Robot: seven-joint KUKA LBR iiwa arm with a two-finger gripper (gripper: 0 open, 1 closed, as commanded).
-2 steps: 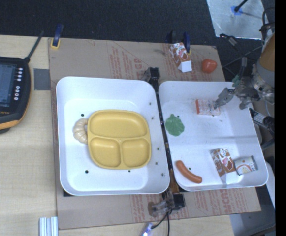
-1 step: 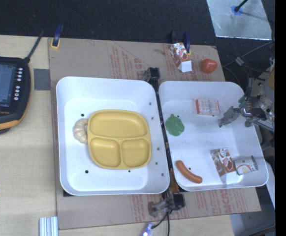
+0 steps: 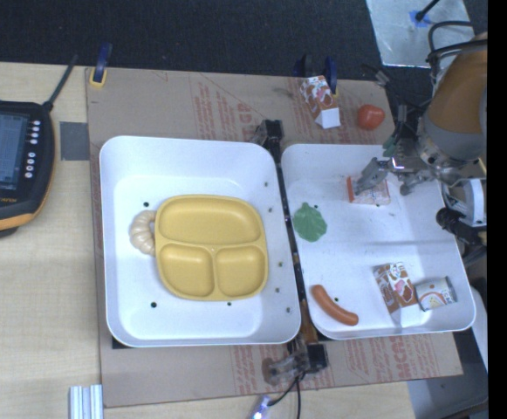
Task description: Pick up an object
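The right bin [image 3: 428,234] holds a green leafy piece [image 3: 309,223], an orange sausage [image 3: 334,305], a brown and white carton [image 3: 393,286], a small tan box [image 3: 434,294] and a red and white packet [image 3: 368,192]. My gripper [image 3: 380,173] hangs at the bin's far side, right at the packet's upper edge. I cannot make out whether it touches the packet. The grey arm with its orange band [image 3: 458,94] comes in from the right.
A yellow divided plate [image 3: 211,245] lies in the left bin [image 3: 122,304], with a pale bread roll [image 3: 141,230] at its left edge. Behind the bins stand a small carton [image 3: 320,99] and a red tomato [image 3: 371,116]. A control pendant [image 3: 4,164] lies far left.
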